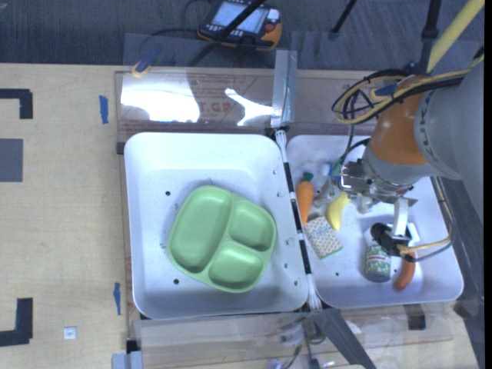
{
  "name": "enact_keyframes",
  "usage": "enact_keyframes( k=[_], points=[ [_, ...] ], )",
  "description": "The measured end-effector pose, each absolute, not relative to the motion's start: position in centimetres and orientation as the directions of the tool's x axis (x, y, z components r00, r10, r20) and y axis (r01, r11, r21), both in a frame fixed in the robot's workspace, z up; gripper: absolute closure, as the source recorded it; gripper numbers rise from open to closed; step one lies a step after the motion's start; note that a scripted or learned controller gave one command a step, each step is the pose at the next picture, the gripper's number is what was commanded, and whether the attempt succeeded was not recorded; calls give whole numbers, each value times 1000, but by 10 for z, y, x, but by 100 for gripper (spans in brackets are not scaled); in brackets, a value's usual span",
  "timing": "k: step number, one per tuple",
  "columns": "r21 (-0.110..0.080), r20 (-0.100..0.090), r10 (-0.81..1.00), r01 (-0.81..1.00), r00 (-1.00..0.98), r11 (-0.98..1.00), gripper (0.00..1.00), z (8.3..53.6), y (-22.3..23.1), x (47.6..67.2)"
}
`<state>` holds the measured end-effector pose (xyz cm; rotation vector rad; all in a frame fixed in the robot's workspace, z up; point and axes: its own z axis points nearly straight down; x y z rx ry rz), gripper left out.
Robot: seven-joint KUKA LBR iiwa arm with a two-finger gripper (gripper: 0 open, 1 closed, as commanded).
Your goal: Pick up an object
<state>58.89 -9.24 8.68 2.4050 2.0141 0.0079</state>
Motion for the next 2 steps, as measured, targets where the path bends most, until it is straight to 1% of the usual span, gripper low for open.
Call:
enact_keyframes(
  k=[1, 2],
  points=[
    [11, 2, 984, 984, 178, -178, 100, 98, -93, 590],
    [1, -1, 978, 978, 209, -209, 100, 234, -107, 616]
  ],
)
